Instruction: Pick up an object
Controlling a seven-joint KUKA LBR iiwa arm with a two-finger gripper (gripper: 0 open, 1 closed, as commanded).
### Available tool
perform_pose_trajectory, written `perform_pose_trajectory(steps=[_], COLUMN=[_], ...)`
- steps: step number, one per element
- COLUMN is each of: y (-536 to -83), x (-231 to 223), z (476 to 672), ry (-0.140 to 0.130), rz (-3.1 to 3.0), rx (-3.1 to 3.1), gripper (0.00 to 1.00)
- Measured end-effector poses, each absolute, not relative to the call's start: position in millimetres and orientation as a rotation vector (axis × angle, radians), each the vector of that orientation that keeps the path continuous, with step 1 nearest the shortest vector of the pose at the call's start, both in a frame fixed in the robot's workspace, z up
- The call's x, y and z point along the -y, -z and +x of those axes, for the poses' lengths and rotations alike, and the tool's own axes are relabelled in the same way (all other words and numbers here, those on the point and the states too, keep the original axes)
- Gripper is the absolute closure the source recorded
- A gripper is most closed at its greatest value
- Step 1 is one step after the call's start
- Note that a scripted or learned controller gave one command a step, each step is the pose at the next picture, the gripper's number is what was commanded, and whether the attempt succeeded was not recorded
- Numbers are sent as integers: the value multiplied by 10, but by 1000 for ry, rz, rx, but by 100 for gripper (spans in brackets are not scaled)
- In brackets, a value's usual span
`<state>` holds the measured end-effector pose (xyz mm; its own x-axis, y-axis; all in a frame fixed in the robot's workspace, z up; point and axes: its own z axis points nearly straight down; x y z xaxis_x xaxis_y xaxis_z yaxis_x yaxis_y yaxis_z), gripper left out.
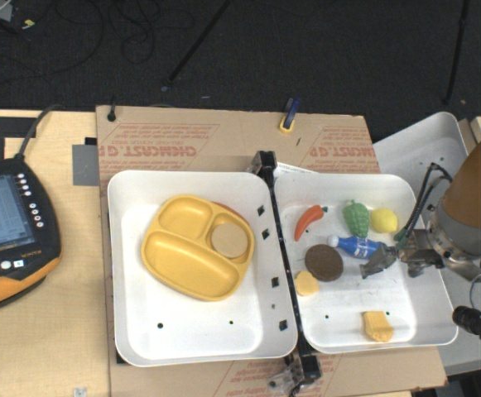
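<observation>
The right bin holds a red chili pepper, a green bumpy fruit, a yellow lemon, a blue bottle, a dark brown disc, a small yellow piece and an orange-yellow block. My gripper reaches in from the right and hangs low over this bin. It is just right of the blue bottle's end and below the lemon. Nothing is visibly held.
The left bin carries a yellow divided plate with a tan disc in one compartment. A black divider separates the bins. A tablet controller lies on the bench at far left.
</observation>
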<state>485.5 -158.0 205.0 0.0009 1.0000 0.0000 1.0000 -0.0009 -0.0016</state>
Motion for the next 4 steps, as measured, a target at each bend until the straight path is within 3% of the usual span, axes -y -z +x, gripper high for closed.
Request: perform_pose_trajectory(steps=[1, 2, 3, 4], y=[-2146, -2027, -2440, -3280], x=[1592, 955, -179, 118], z=[4852, 4749, 4761, 4767], ry=[-3, -2, 6, 7], rz=[-2223, -2212, -2205, -2227], rx=[2216, 2222, 2233, 2223], gripper=[100, 100, 100, 100])
